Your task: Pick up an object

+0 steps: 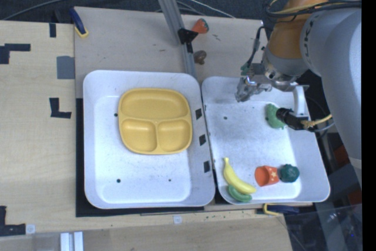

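On the tabletop (129, 44) sit two bins: the left bin (97, 144) carries a yellow tray (155, 120), the right bin (252, 138) the small toys. The tray looks like light, stiff, smooth plastic, too broad to span, so only its rim would give a hold. The banana (236, 177), near the front edge beside a green piece (239, 195), seems a light hard toy, best pinched across its slim middle. The orange cup (266, 176) touches a dark green ball (288, 173), which would likely roll. A green toy (272, 115) lies by the right wall. The end effector (247, 90) hangs over the bin's back corner; whether it is apart or together I cannot tell.
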Controlling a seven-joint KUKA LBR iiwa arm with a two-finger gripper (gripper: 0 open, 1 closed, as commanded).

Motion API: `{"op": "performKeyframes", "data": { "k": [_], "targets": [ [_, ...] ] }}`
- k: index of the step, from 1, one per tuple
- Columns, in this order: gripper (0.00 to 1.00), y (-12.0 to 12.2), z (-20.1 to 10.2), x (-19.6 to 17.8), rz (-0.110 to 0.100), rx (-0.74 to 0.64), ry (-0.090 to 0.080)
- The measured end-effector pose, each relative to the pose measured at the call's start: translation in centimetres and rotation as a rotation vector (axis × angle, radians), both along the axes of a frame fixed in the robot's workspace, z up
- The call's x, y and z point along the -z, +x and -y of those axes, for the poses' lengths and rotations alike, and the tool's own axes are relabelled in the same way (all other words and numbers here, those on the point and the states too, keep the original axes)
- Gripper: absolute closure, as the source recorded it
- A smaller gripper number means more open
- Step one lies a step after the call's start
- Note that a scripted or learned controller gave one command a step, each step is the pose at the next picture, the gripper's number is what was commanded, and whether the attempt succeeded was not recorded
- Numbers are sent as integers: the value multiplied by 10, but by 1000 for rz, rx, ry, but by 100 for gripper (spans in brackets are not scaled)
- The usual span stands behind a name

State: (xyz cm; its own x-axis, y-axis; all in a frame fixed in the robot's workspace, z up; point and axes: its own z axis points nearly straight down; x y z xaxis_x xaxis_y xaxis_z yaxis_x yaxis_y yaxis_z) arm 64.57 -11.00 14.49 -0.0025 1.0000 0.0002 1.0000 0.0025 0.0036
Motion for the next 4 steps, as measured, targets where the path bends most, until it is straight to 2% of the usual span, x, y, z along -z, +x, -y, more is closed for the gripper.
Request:
{"op": "performKeyframes", "data": {
  "k": [2, 3, 4],
  "targets": [
    [100, 3, -2, -86, -1, 1, 0],
    [100, -10, -56, -93, -4, -4, 1],
    [100, -42, -105, -88, -7, -4, 1]
  ]
}}
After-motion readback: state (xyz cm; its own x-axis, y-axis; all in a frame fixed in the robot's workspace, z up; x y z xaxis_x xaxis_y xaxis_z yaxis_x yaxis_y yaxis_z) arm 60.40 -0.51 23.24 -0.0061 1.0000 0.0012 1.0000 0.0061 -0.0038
